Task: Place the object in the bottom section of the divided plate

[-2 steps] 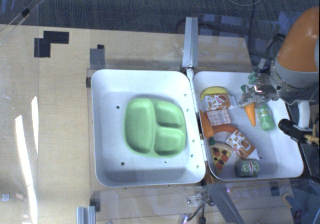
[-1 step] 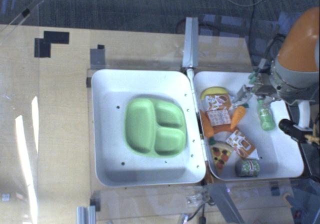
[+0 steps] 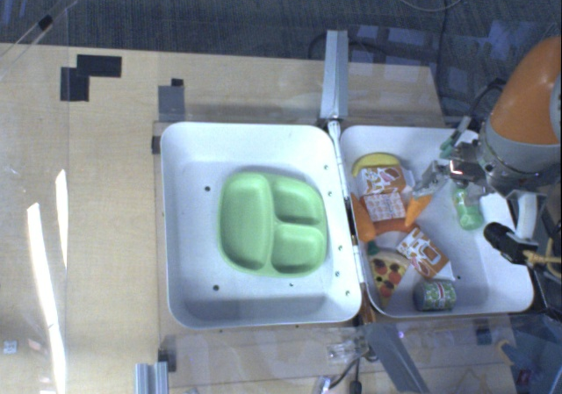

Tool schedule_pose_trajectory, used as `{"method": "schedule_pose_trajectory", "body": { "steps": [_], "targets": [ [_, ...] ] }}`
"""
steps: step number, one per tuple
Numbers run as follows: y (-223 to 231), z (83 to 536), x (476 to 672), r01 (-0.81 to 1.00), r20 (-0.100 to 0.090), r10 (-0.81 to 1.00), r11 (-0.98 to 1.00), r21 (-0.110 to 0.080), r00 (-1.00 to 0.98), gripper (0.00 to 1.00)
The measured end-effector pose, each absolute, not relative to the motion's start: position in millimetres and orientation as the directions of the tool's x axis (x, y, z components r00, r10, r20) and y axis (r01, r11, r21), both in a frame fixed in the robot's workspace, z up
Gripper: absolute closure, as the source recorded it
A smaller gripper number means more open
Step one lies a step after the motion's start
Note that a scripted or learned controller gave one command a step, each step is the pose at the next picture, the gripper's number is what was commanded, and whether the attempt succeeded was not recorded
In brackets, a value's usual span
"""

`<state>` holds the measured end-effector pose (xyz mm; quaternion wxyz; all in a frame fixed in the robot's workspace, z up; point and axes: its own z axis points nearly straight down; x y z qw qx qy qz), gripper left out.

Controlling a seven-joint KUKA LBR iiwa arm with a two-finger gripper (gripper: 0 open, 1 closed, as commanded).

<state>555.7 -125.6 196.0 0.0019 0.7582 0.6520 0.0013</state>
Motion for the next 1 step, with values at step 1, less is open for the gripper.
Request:
{"method": "schedule_pose_trajectory", "body": {
  "steps": [1],
  "targets": [
    [-133.6,102.6,499.9,0.923,0.005,0.923,-0.384,0.014,0.384,0.0]
  ]
}}
